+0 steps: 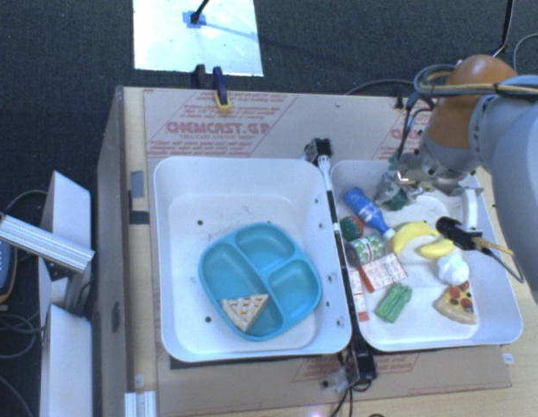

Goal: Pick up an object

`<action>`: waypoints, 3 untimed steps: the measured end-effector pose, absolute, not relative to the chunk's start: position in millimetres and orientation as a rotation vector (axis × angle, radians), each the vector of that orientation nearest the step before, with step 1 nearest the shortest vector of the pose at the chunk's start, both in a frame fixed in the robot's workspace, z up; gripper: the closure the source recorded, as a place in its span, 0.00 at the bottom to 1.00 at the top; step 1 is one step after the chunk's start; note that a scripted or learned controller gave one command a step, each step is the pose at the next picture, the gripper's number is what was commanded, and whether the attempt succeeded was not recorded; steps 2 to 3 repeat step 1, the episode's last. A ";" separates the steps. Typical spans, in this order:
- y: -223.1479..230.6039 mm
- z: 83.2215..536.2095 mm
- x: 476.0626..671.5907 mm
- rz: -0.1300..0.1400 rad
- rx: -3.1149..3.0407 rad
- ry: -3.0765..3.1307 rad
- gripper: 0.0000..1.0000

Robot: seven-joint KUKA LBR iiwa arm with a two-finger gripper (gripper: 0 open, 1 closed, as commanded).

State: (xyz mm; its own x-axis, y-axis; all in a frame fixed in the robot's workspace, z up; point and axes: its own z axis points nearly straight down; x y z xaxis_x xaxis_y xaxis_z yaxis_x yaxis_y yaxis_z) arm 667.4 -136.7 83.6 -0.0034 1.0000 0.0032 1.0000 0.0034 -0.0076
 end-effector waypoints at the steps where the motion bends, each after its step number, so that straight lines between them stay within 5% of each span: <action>1: -50.9 186.6 639.2 -0.008 -2.217 -2.230 1.00; 3: -50.9 186.6 639.2 -0.008 -2.217 -2.230 1.00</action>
